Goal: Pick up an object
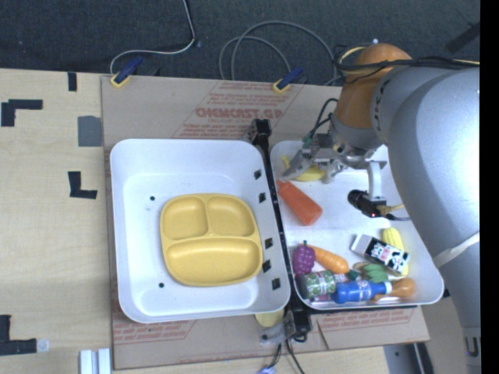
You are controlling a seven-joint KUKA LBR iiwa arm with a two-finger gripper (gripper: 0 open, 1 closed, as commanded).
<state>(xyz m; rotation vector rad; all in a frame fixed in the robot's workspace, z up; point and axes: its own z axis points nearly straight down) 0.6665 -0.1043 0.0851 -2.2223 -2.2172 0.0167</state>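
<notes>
A pale wood counter with black tape marks carries cardboard, beyond it dark carpet. The hand sits over what looks like a banana in the right bin; its grip I cannot tell.

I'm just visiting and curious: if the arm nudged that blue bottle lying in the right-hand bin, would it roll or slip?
The blue bottle lies on its side and looks rounded, so it could roll. Yet the green can and other toys crowd it against the right bin's near wall, probably checking that. Its glossy surface may slip between fingers.
</notes>
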